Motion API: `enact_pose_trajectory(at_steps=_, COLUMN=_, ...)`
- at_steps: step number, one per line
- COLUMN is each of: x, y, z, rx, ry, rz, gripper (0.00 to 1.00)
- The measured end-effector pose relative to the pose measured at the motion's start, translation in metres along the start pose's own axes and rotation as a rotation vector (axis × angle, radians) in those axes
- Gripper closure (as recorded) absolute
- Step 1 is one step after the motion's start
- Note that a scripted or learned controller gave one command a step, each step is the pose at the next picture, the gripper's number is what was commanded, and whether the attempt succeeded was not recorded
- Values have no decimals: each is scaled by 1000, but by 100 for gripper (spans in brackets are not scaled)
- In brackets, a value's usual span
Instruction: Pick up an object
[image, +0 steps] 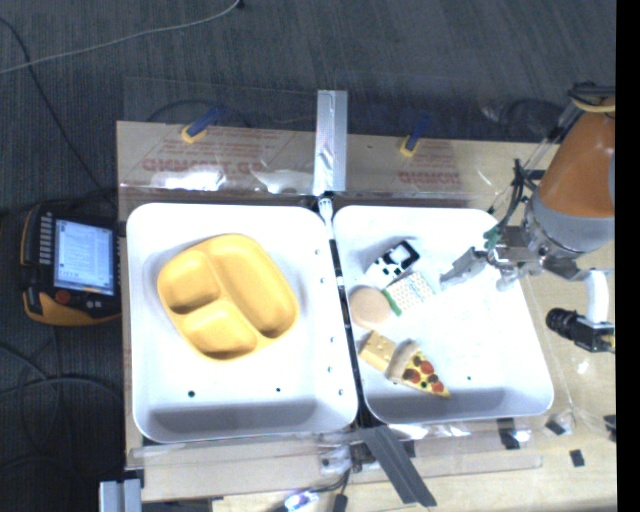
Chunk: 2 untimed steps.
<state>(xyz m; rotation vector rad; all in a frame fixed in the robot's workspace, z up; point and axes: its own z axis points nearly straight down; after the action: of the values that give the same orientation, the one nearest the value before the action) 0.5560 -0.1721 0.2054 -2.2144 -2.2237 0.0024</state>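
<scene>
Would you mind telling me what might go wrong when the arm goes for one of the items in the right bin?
1. The pizza slice, tan round piece, green-white card and black-white item lie clustered, so the pincer may nudge neighbours or grab two.
2. They sit near the divider wall, which could block a finger.

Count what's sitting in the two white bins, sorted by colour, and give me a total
Yellow: 1, the divided tray in the left bin.
Black and white: 1, the small box in the right bin.
White with green print: 1, the packet.
Tan: 1, the round piece.
Mixed colours: 1, the toy pizza slice.
Total: 5
</scene>
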Motion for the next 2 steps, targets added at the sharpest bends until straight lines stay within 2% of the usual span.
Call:
enact_pose_trajectory(at_steps=1, x=52, y=21, z=59, rx=-1, ry=-1, rz=-400, gripper=0)
enact_pose_trajectory(at_steps=2, x=62, y=64, z=103, rx=-2, ry=-3, rz=-151, gripper=0)
